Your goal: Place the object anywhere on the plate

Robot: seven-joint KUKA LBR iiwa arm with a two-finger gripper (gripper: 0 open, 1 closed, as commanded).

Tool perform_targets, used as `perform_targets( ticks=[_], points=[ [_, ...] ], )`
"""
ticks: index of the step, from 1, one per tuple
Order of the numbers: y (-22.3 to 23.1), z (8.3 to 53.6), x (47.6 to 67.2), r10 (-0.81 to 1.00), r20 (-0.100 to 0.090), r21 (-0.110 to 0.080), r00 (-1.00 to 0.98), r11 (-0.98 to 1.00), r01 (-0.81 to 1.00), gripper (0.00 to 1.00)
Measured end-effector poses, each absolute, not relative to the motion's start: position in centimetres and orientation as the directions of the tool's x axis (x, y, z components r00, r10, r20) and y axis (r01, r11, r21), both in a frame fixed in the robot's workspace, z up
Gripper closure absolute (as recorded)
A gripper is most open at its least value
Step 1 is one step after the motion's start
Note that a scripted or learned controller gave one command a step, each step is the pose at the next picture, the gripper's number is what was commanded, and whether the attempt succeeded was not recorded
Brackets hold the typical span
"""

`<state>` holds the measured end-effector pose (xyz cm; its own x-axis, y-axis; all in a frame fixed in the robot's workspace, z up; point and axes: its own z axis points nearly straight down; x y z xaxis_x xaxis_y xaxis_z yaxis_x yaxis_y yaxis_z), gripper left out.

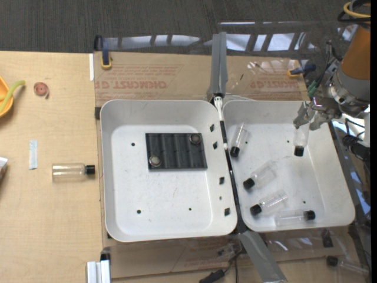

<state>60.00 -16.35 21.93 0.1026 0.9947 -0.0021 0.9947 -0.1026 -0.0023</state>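
Clear plastic vial with black cap (300, 142) is seen gripped upright, cap down, by the two-finger gripper (304, 124) over the right white bin (336, 175); dark ribbed plate (175, 151) lies left.

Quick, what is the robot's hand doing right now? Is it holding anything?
Hand: shut on a small clear bottle with a black cap, held cap down above the right bin.
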Motion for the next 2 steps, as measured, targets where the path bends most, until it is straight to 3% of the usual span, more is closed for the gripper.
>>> perform_targets(
  ticks=[1,2],
  points=[
    [-21.4,25.1,65.9,0.974,-0.002,-0.002,0.225,-0.225,0.974,1.00],
    [-12.6,14.9,57.3,0.980,-0.001,-0.005,0.197,-0.197,0.980,1.00]
  ],
)
